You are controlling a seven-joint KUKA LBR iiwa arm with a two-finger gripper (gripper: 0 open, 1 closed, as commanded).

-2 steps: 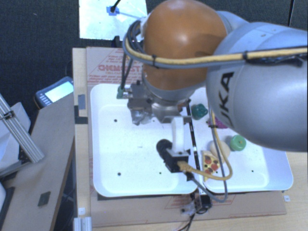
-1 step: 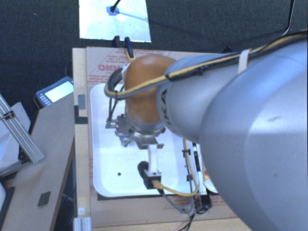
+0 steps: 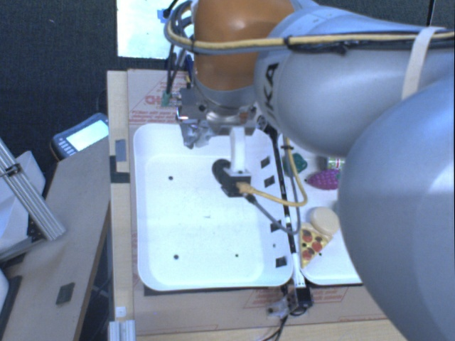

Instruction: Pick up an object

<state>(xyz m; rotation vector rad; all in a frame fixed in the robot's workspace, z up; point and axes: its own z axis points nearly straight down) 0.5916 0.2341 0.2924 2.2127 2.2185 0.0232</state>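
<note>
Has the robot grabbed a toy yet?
Not yet, it seems. Done: nothing that I can see, as the pizza slice and purple grapes lie in the right bin. In hand: the gripper hangs over the left bin, with no toy seen in it. Left: reach a toy, grip it and lift it.

The left bin (image 3: 178, 261) looks like smooth white plastic, a bit shiny, with tiny dark specks. The arm (image 3: 341, 84) over it is smooth grey with a soft shine, and its orange band (image 3: 238, 27), up at twelve o'clock, is glossy. At three o'clock the right bin (image 3: 334, 272) holds a bumpy purple grape bunch (image 3: 325, 180) and a smooth, plastic-looking pizza slice (image 3: 311, 244). At nine o'clock the tan board (image 3: 78, 212) is matt, and the ribbed rail (image 3: 28, 197) looks like bare metal. The backdrop (image 3: 57, 48) at ten o'clock is dark and rough, like carpet.
</note>
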